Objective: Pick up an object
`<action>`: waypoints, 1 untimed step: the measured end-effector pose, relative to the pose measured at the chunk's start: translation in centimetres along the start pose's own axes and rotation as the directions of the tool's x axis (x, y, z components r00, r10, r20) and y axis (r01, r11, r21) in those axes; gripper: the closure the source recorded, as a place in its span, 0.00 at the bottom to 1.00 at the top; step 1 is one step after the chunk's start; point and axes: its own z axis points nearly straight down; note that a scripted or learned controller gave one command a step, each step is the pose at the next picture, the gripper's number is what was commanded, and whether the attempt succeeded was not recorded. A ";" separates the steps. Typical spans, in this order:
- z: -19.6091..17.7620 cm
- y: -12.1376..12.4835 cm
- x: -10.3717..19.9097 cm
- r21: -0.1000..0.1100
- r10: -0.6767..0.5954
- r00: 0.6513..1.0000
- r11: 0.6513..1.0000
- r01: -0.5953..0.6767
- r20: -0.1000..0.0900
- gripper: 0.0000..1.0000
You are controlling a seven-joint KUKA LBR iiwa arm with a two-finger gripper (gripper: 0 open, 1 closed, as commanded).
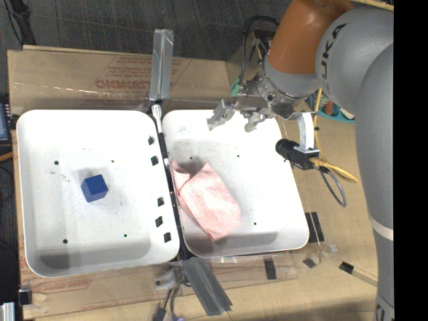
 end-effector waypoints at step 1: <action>1.4 -2.8 2.7 -0.001 0.010 1.000 1.000 -0.010 0.001 0.00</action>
